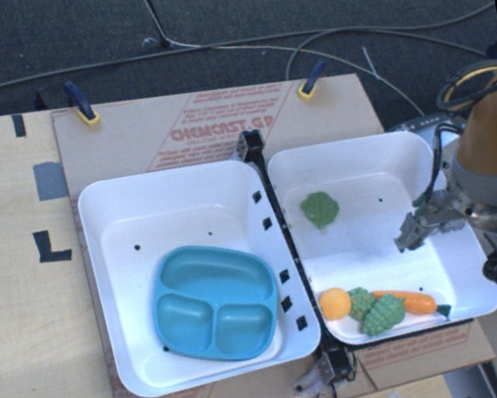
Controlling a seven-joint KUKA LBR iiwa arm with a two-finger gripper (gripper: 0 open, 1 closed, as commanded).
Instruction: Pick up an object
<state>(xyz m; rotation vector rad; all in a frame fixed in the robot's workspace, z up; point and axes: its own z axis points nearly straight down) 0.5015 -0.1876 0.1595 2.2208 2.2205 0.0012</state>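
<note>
Nearest the camera, along the right bin's (416, 150) front wall, lie an orange ball (334, 303), two green broccoli-like toys (376, 310) and a carrot (411, 302); another green toy (320, 209) sits alone farther back. Approach looks to be the step in hand. The gripper (414, 235) hangs low by the right wall, nothing visibly in it; whether its jaws are parted I cannot tell. Next, it should centre over one toy and descend.

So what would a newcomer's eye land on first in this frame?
Probably the blue divided plate lying in the left bin. Next, the food cluster along the right bin's near edge: orange ball, green pieces, carrot. The end effector hangs at that bin's right side.
</note>
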